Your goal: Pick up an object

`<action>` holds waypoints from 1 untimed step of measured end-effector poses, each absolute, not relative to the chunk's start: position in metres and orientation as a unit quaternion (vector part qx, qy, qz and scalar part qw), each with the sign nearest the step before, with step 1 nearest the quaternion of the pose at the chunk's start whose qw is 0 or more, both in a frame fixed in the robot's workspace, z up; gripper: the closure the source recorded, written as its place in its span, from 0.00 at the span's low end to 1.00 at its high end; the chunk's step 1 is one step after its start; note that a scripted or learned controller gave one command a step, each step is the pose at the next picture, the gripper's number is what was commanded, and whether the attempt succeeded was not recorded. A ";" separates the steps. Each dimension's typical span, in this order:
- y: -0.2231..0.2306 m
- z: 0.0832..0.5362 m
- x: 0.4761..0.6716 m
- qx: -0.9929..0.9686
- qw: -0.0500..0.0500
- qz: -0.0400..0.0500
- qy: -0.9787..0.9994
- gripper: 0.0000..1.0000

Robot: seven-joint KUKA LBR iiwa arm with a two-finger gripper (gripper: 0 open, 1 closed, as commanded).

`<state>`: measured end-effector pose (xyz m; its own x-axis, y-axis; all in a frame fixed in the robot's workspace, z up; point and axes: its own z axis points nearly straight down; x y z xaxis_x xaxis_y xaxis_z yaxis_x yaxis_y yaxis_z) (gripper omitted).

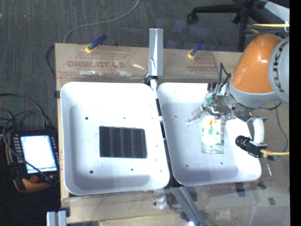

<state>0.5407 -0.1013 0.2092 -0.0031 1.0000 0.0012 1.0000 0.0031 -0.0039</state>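
Right bin point(188, 164): holds one clear packet point(212, 134) with orange and green contents, lying flat near the bin's far right side. Pincer point(214, 108): directly above the packet's upper end; grip state cannot be told. Left bin point(80, 102): holds a dark ribbed tray point(122, 142) at centre.

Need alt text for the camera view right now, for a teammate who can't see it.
The gripper hangs over the right bin, just above a clear packet. The left bin holds a dark ribbed tray.
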 end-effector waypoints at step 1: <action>-0.158 0.179 0.543 -0.727 0.002 0.001 -0.686 0.00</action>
<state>0.5435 -0.1584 0.1788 0.0579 0.9983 0.0010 0.9983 -0.0579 -0.0038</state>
